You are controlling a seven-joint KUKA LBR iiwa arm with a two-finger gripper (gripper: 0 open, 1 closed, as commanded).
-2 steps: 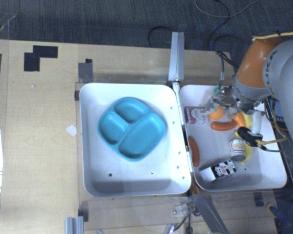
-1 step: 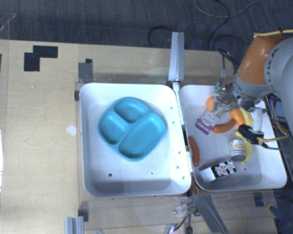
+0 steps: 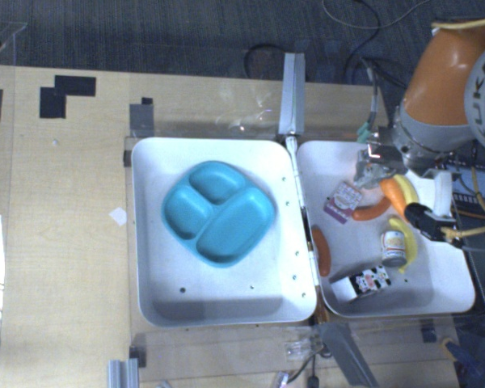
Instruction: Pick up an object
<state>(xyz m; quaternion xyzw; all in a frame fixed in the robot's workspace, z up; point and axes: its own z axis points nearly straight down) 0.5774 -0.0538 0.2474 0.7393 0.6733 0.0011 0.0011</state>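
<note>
Lying in the right white bin (image 3: 436,297), a small flat purple-and-white packet (image 3: 343,200) sits just below and left of your gripper (image 3: 373,166), beside an orange carrot-shaped toy (image 3: 373,210). It looks light, thin and floppy, so you would do best pinching across an edge. Whether the gripper is parted or closed cannot be told. A blue divided plastic tray (image 3: 218,212) fills the left bin (image 3: 145,289).
</note>
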